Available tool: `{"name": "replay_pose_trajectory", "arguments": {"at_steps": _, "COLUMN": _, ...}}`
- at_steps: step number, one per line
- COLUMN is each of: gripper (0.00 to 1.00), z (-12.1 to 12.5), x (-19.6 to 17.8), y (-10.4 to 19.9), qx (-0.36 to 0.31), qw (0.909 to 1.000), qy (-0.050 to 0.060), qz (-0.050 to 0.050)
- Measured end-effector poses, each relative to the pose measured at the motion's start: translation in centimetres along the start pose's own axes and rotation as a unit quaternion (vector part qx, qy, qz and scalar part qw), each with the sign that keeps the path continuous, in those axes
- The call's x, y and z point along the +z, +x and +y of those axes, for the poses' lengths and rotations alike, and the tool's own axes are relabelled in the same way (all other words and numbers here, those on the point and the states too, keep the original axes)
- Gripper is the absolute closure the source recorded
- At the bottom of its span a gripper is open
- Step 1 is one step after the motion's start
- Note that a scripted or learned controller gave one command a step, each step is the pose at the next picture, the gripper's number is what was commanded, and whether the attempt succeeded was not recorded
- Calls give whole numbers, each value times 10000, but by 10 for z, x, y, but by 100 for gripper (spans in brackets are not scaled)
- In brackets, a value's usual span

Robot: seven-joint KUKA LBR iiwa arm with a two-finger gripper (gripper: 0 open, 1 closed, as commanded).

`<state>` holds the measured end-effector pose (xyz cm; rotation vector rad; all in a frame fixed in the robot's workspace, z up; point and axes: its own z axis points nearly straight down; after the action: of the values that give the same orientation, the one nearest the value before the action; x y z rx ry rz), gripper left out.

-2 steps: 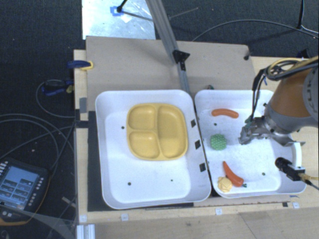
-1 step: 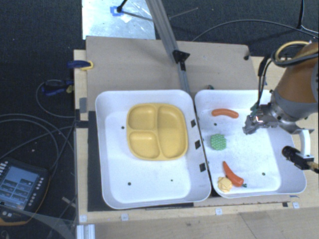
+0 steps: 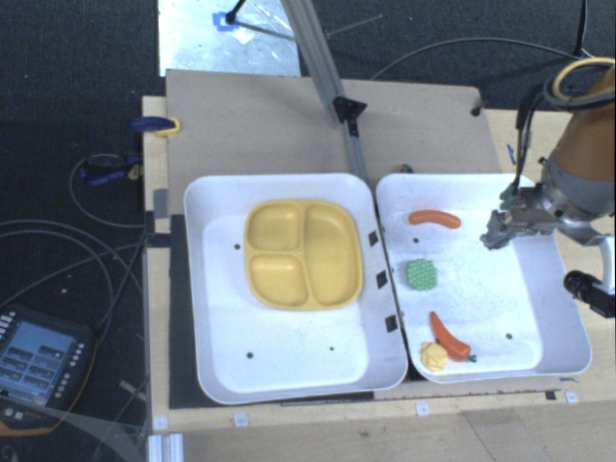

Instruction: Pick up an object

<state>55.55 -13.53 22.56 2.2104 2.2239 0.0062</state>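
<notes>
Four small objects lie in the right bin [image 3: 539,296]. An orange sausage [image 3: 434,219] lies near its back, a green round piece [image 3: 421,274] sits at the middle left, and a red-orange chili or carrot [image 3: 449,337] lies by a yellow lump [image 3: 434,356] at the front left. My gripper [image 3: 499,231] hangs over the right half of that bin, to the right of the sausage and apart from it. Nothing shows between its fingers.
The left bin [image 3: 217,354] holds a yellow divided plate [image 3: 303,254]. A slanted metal pole [image 3: 322,56] crosses the bench behind the bins. Black clips sit on the wall between the two bins. Cables and a teach pendant [image 3: 34,354] lie on the floor at left.
</notes>
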Motion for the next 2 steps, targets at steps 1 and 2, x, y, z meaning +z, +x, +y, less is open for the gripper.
{"name": "replay_pose_trajectory", "arguments": {"at_steps": 1, "gripper": 100, "z": 2, "x": -43, "y": 0, "qx": -1, "qw": 10000, "qy": 0, "qz": 0}}
{"name": "replay_pose_trajectory", "arguments": {"at_steps": 2, "gripper": 100, "z": 20, "x": -46, "y": 47, "qx": -22, "qw": 10000, "qy": 13, "qz": 12}}
